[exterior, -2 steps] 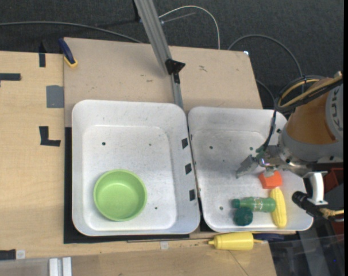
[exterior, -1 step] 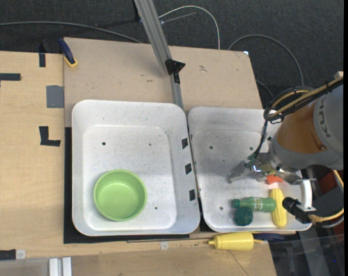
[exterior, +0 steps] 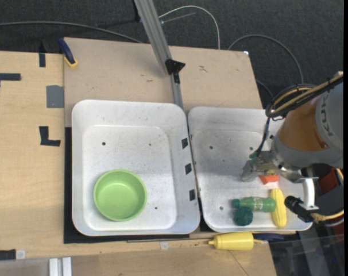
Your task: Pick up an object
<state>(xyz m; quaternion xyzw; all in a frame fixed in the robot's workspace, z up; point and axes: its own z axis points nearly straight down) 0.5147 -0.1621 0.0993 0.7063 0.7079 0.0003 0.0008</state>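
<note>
Right now I see the gripper (exterior: pixel 251 170) low inside the right bin (exterior: pixel 220 122), but I cannot tell from here how it is set or whether it grips anything. An orange piece (exterior: pixel 270 180) lies just beside it. Nearer the front rim sit a green bottle (exterior: pixel 253 204), a dark teal object (exterior: pixel 242 215) and a yellow object (exterior: pixel 278 206). The left bin (exterior: pixel 85 117) holds a green bowl (exterior: pixel 120 195).

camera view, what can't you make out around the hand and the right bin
- Hand: too small and blurred to tell its state or whether it holds anything.
- Orange-and-white object: partly hidden by the arm; identity unclear.
- Right bin: its right rim is covered by the arm.
</note>
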